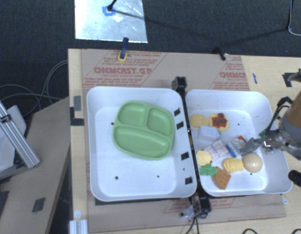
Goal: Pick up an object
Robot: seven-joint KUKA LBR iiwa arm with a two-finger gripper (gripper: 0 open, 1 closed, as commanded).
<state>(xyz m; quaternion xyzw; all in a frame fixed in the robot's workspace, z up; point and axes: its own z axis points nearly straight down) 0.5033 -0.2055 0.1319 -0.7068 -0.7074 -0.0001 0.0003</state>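
Observation:
The right bin (pixel 253 101) holds several toy foods. Among them are a beige egg-shaped piece (pixel 253 163), a yellow ridged piece (pixel 232 165), a waffle piece (pixel 221 179), a green leafy piece (pixel 207 169), a yellow round piece (pixel 203 157), a small blue piece (pixel 234 149), a white printed packet (pixel 218 149), a red and brown piece (pixel 219 121) and a pale yellow cookie (pixel 197 120). My gripper (pixel 251 146) reaches in from the right and hangs low, just above the egg-shaped piece and beside the blue piece. I see nothing held in it.
The left bin (pixel 99 179) carries a green divided plate (pixel 143 130). A black divider (pixel 185 130) runs between the bins. Cardboard lies under both bins. A metal sheet (pixel 110 13) lies on the dark floor at the back, and an aluminium frame (pixel 9 135) stands at the left.

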